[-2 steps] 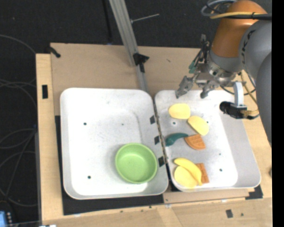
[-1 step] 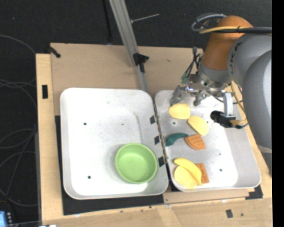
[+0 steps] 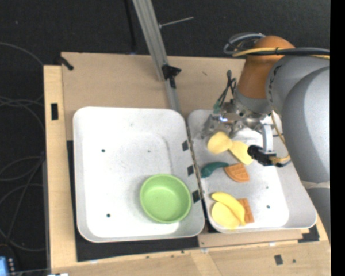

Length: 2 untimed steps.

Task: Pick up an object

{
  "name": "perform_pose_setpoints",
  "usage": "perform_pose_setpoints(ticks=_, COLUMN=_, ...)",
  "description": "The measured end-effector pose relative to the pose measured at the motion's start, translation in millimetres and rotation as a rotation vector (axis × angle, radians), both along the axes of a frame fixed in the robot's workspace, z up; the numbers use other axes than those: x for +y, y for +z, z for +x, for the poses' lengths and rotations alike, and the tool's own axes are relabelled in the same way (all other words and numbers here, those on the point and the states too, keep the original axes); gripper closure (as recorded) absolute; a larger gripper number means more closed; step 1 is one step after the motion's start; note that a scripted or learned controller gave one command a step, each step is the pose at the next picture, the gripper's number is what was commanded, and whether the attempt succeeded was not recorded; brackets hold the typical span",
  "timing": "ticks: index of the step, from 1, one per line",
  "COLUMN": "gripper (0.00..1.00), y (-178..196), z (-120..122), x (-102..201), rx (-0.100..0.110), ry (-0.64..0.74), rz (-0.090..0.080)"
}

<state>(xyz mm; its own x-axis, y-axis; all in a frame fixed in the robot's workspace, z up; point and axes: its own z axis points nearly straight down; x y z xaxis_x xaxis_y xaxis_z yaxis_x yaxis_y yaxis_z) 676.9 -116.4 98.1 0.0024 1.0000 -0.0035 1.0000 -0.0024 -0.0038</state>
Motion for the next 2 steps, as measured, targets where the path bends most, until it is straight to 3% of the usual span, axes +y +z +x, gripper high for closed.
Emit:
perform_pose_setpoints(ticks=1, gripper=1.00, y=15.1, z=2.1, x=-0.6, rx=-0.008, ry=-0.001, rz=0.000)
perform_pose_setpoints(ticks=2, gripper=1.00, y=74.8, z=-2.4, x=-0.5, rx=-0.005, ry=0.000, rz=0.004)
